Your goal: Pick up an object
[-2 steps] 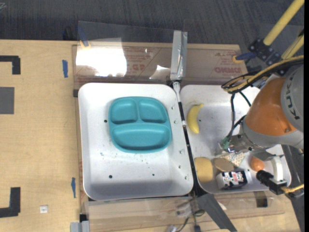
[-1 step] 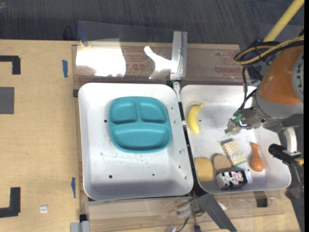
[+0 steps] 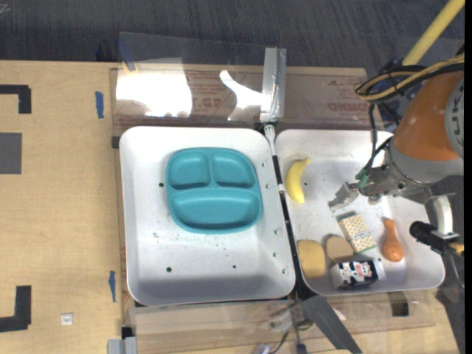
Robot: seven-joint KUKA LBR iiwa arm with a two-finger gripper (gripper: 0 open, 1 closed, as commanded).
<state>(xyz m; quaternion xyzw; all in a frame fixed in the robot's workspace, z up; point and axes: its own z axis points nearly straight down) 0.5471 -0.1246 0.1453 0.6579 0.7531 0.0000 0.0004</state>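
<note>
The right bin (image 3: 328,147) holds a yellow banana (image 3: 296,179) near its left wall. A checkered packet (image 3: 358,231), a tan rounded piece (image 3: 312,257), a brown piece (image 3: 339,248), a black-and-white can (image 3: 357,273) and an orange carrot-like item (image 3: 391,242) lie toward the front. My gripper (image 3: 345,195) hangs low over the middle of this bin, just above and behind the checkered packet and to the right of the banana. I see nothing held in it.
The left bin (image 3: 140,220) carries a teal divided plate (image 3: 214,189) at its centre. A clear plastic sheet and a taped metal post (image 3: 273,83) stand behind the bins. Yellow cables (image 3: 391,76) loop at the upper right beside the arm.
</note>
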